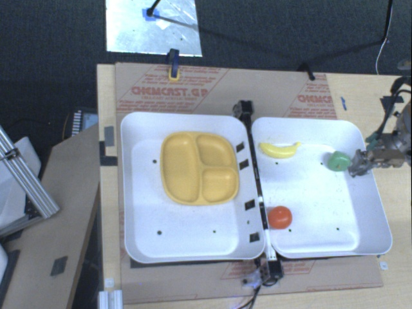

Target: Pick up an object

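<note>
Orange-red ball (pixel 279 217) nearest, low in right bin (pixel 370 237) by divider; round, no long axis.
Gripper (pixel 358 163) at bin's right rim, just beside green object (pixel 338 161); pincer state: cannot tell.
Risk: nudges green object away, or snags rim.
Banana (pixel 279 149) farther back, long axis left-right, ends curving up.
</note>
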Robot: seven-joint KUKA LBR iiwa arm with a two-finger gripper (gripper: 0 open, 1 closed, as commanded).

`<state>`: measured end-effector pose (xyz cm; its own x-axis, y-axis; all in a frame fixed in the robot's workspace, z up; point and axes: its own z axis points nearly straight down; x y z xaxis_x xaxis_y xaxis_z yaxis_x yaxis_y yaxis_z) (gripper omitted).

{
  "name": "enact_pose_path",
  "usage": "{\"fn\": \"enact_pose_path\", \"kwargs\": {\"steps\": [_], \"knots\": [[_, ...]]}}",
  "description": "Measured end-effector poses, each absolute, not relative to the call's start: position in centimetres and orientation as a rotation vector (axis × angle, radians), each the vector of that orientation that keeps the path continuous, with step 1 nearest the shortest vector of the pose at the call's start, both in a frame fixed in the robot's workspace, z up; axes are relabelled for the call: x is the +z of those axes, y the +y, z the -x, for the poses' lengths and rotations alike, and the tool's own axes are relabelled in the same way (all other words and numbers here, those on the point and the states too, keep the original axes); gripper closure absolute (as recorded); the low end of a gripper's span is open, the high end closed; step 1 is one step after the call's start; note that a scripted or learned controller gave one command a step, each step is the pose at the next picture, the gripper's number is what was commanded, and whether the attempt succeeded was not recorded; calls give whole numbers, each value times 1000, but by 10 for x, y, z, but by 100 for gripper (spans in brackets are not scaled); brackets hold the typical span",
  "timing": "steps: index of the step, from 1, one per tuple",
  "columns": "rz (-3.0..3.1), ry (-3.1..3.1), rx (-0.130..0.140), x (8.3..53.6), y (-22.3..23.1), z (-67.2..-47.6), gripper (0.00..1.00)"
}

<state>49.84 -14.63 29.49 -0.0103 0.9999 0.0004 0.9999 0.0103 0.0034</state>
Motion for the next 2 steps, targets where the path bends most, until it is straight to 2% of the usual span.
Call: {"fn": "enact_pose_path", "kwargs": {"steps": [2], "knots": [[-2211,2232,4,257,-40,-497,100]]}}
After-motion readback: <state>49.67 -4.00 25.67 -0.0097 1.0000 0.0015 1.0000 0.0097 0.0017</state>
